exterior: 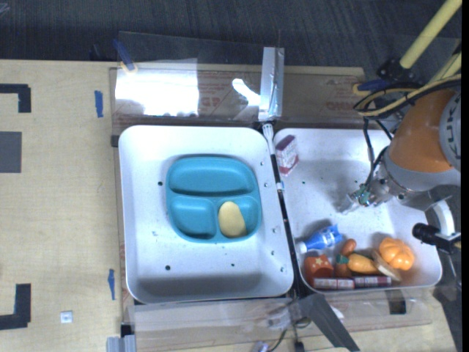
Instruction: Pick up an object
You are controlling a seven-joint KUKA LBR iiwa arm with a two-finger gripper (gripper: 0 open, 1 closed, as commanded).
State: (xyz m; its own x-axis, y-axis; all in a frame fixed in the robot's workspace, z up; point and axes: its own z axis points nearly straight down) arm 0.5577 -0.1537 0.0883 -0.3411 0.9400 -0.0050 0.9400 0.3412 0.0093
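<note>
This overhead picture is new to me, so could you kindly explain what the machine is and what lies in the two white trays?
One fixed camera looks down at a slant on a bench with two shallow white bins. The grey robot arm with the orange band reaches in from the right; its gripper hangs over a bare part of the right bin, with nothing visibly held. The left bin holds a blue divided tray with a yellow egg-shaped object in one compartment. In the right bin, a small red and white carton stands near the far left corner, and toy foods crowd the near edge, including a small orange pumpkin and a blue bottle.
</note>
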